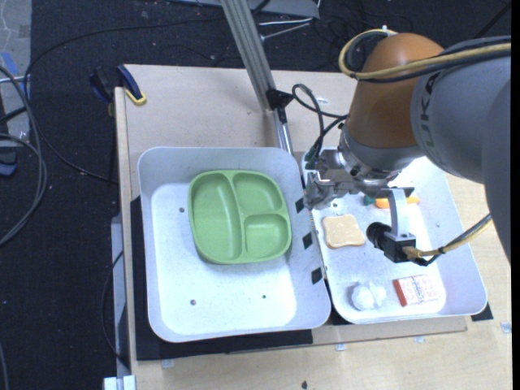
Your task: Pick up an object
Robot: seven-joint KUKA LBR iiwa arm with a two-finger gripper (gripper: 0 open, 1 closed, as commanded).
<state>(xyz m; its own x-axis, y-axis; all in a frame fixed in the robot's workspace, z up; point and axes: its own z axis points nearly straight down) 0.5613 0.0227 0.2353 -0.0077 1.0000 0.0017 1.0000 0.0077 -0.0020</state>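
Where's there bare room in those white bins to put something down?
Left bin: bare floor in front of and left of the green plate. Right bin is crowded: toast, white lump, red packet, the arm overhead.

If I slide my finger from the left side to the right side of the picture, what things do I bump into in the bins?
Green divided plate in the left bin → slice of toast → white lumpy thing → small red and white packet in the right bin.
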